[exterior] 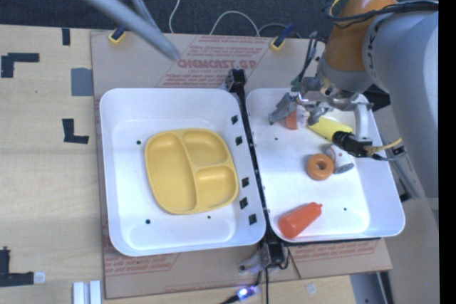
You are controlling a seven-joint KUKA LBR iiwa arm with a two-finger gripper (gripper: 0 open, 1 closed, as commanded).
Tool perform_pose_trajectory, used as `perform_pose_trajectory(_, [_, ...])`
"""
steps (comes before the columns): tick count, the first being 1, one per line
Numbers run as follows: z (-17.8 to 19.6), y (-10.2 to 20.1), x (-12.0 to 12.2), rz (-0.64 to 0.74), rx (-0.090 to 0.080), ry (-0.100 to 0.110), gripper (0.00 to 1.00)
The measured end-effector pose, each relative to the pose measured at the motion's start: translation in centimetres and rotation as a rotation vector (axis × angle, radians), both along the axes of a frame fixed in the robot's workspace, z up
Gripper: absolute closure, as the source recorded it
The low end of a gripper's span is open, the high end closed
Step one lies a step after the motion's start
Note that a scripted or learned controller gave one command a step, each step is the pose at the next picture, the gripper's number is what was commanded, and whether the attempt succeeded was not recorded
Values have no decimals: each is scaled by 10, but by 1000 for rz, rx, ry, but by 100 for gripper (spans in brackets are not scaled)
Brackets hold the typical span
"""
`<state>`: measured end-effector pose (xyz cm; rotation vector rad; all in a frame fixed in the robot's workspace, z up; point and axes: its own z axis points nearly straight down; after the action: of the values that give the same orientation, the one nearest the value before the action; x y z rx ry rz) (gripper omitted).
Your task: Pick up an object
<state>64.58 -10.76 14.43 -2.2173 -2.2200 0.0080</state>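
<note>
While the hand (293, 110) sits low at the right bin's (370, 221) twelve o'clock, grasping a small orange piece (291, 121), lifting remains

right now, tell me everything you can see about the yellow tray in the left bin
The yellow tray is a rounded rectangle that looks like smooth plastic, with three sunken compartments: one long one along its left side and two smaller ones on the right. It lies flat and right side up on the floor of the left bin, turned slightly askew to the bin's walls. It holds nothing, and only the bin floor touches it.
</note>
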Motion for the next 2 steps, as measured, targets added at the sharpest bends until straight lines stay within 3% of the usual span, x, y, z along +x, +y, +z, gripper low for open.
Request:
perform_pose_trajectory(1, [-55,1,-2,0,0,1,0])
perform_pose_trajectory(2, [-41,1,0,2,0,-3,100])
